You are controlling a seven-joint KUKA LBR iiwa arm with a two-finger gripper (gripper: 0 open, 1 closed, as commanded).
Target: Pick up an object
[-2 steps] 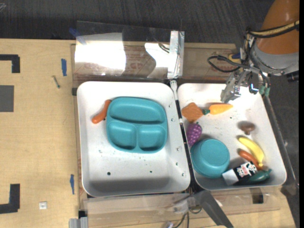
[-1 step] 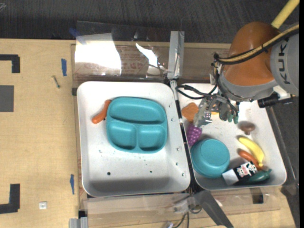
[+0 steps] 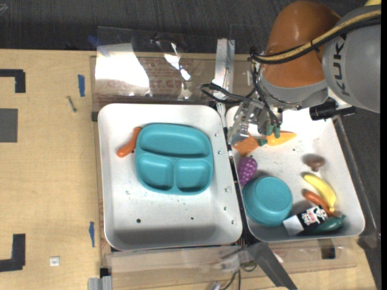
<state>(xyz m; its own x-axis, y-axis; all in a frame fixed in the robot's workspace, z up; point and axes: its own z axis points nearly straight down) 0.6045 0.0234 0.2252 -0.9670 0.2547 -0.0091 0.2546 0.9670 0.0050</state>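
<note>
End effector (image 3: pixel 253 124) low over orange carrot (image 3: pixel 270 139) in right bin (image 3: pixel 349 180)

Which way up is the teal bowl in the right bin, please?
Upright: the teal bowl shows its open mouth and inner floor to the camera, standing in the right bin below the purple grapes.

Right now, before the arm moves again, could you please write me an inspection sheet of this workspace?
Surface: two white bins side by side, left bin, right bin.
Job's things: right bin has carrot, orange piece, purple grapes, teal bowl, banana, brown item, small carton.
Clutter: left bin has teal divided tray and an orange sausage touching it.
Grippers: tool low over the orange piece; grasp unclear.
Cables: yellow hose along the arm.
Surroundings: wooden bench, clear plastic sheet.
</note>
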